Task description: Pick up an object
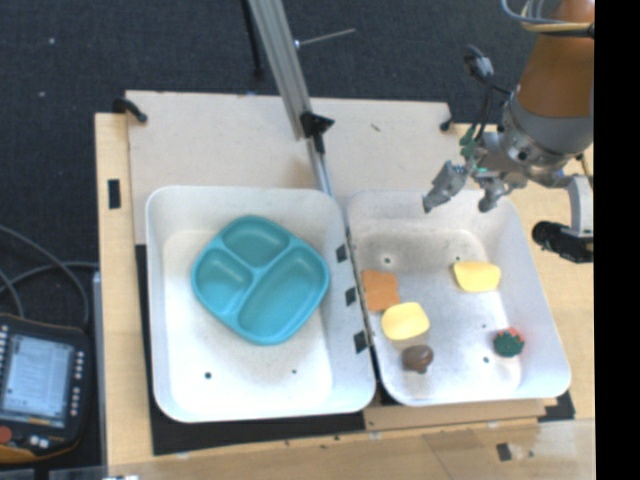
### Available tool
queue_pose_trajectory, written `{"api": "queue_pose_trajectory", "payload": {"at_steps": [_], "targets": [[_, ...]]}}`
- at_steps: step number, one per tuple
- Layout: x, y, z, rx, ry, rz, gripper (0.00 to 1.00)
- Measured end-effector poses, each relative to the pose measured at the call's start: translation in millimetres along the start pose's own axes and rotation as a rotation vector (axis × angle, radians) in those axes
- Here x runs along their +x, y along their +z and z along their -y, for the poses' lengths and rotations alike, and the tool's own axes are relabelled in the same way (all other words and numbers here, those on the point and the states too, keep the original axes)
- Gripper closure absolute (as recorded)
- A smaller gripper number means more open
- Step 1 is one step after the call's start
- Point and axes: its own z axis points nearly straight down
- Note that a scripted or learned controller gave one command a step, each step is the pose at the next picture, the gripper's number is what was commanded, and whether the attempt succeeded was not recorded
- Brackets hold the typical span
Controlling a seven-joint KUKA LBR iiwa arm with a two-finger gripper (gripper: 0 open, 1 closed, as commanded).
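The right bin holds several small objects: an orange square block, a yellow piece beside it, another yellow piece further right, a brown round lump near the front, and a green and red item at the right. My gripper hangs above the bin's back edge, well clear of all the objects. Its two fingers are spread apart with nothing between them.
The left bin holds a teal divided plate. A slanted metal post rises behind the bins. A black cable and fitting sit at the right edge, and a pendant screen lies off the bench to the left.
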Motion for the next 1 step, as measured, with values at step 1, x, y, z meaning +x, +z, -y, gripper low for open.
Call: {"api": "queue_pose_trajectory", "payload": {"at_steps": [1], "targets": [[0.0,0.0,0.0,0.000,0.000,0.000,0.00]]}}
